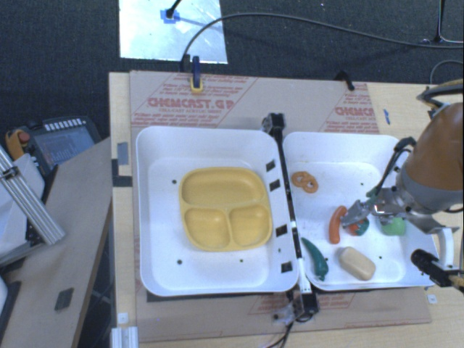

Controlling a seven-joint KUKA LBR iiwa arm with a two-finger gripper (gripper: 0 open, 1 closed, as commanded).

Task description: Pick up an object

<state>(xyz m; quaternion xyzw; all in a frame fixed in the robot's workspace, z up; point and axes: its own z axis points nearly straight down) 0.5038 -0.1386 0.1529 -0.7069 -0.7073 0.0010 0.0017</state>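
The right bin holds several small items. A pretzel lies near its left wall. An orange sausage lies in the middle, with a small red and teal object just to its right. Further right sits a green object, partly under the arm. A tan bread roll rests near the front wall. A dark green pepper lies against the divider at the front left. My gripper hangs low right above the red and teal object, beside the sausage.
A yellow divided plate lies in the left bin. The arm's grey and orange wrist covers the right bin's right side. A black clip sits at the back of the divider between the bins.
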